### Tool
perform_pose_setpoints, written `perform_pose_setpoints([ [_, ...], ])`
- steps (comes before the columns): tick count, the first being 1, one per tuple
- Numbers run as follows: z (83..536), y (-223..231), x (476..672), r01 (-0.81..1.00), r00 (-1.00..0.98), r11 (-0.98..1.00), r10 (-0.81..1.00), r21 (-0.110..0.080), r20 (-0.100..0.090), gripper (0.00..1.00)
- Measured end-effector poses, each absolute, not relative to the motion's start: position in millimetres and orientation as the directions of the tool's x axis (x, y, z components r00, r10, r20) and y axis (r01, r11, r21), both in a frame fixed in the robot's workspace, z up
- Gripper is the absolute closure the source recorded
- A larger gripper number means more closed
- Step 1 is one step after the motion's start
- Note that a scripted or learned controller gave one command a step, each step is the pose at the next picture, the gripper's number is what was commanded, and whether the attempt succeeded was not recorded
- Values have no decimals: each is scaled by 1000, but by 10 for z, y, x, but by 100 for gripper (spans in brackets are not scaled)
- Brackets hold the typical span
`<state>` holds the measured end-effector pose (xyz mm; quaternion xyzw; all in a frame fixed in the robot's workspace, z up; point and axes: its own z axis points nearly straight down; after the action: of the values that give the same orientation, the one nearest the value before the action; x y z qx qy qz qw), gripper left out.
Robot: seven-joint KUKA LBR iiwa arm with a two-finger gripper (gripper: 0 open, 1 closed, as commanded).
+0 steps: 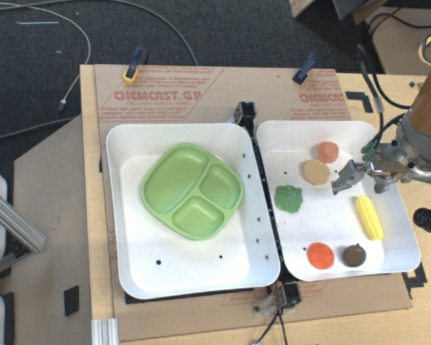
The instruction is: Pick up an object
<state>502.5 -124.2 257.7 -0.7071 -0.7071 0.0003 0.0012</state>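
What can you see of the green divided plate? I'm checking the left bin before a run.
The green divided plate is light green, plastic-looking, rounded-square, with three compartments: one long, two smaller. It lies flat, right side up, turned at an angle, near the middle of the left bin. Nothing is seen in it, and only the bin floor touches it.

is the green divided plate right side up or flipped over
Right side up. The green divided plate lies flat in the left bin with its three recessed compartments facing the camera, raised ridges between them.

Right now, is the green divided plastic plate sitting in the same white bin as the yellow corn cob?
No, the green divided plastic plate lies in the left white bin, the yellow corn cob in the right white bin.
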Motion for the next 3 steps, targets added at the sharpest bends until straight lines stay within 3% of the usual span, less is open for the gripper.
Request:
perform_pose_setpoints([
  [3,880,-1237,4935,1000,1,-1,1000,-9,4,0],
])
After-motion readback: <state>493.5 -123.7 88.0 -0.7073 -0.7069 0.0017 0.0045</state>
